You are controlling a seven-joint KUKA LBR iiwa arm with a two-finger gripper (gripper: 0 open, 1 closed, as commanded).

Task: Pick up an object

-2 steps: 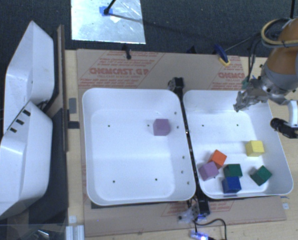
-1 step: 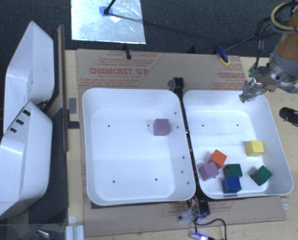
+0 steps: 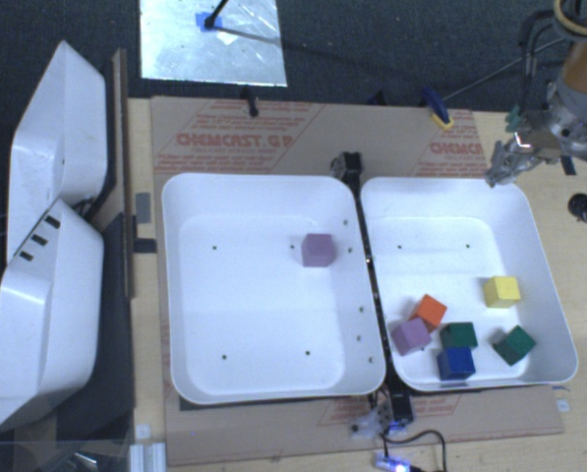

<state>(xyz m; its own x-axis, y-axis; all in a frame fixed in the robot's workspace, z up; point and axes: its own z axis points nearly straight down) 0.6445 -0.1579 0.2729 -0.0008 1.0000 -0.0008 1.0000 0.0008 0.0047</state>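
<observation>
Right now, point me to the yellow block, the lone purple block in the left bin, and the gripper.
yellow block (image 3: 501,291): camera view, centre of its top face.
lone purple block (image 3: 318,250): camera view, middle of its top.
gripper (image 3: 498,172): camera view, at its fingertips above the right bin's far rim.

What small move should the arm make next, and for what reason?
Probably it should bring the tool down and inward over the right bin, toward the yellow block. The tool hangs by the bin's far right corner, holding nothing, and that block lies nearest and apart from the cluster.
</observation>
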